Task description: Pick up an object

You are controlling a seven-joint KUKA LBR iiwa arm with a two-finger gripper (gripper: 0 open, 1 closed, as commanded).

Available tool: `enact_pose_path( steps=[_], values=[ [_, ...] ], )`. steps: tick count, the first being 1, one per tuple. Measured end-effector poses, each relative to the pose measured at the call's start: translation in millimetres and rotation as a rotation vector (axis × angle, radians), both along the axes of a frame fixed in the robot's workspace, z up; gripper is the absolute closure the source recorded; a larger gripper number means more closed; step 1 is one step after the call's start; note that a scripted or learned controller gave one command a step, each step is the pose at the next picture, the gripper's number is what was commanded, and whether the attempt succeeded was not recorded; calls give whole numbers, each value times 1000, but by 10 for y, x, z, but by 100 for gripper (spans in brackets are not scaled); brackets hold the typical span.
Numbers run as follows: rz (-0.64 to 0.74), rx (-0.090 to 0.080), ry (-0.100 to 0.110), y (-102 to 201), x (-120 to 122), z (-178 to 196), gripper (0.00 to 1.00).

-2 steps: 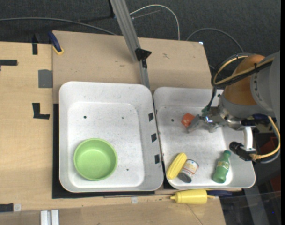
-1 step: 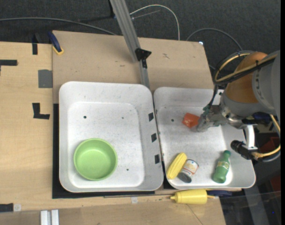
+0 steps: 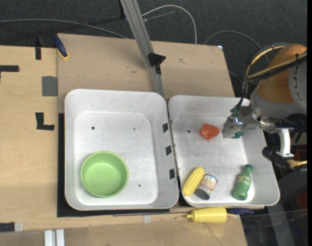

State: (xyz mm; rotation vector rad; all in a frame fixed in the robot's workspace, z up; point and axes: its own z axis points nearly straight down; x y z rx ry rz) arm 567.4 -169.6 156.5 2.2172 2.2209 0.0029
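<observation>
The tool [image 3: 232,129] hangs low over the right bin [image 3: 258,158], just right of an orange-red block [image 3: 209,131] and apart from it; nothing is gripped, and whether it stands open I cannot tell. This looks like the approach step. Next it likely needs to shift left over the block and descend.

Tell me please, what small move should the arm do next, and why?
Probably shift the gripper a little toward the left bin and lower it over the orange-red object. The gripper sits just beside that object in the right bin, apart from it, and it is the nearest thing there.
</observation>
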Motion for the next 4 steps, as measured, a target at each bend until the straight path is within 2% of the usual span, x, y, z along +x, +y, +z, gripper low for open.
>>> enact_pose_path(
  steps=[1, 2, 4],
  values=[
    [-1, -1, 0, -95, 28, 485, 100],
    [0, 0, 2, -93, 35, 752, 100],
    [5, 3, 6, 991, 216, 549, 100]
  ],
)
